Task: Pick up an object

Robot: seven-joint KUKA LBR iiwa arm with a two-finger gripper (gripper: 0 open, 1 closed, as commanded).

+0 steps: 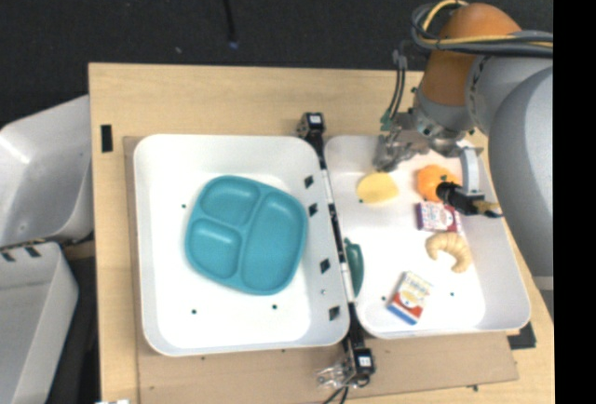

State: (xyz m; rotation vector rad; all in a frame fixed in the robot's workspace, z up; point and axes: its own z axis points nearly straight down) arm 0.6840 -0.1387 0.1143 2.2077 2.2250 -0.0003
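Gripper [391, 154] low over right bin [498, 300], just above yellow lemon-like object [377, 188]; finger state cannot be told; croissant [451, 249] and small carton [410, 296] lie nearby.

Even overhead light, soft shadows, slightly blurry, low resolution.

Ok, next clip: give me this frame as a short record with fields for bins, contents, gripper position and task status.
left bin: holds a teal divided plate
right bin: yellow lemon-like piece, orange fruit, purple packet, croissant, small red and white box
bin divider: a green object lies at the right bin's left wall
gripper: over the right bin's far end, just above the yellow piece
task status: nothing seen between the fingers; no object lifted yet
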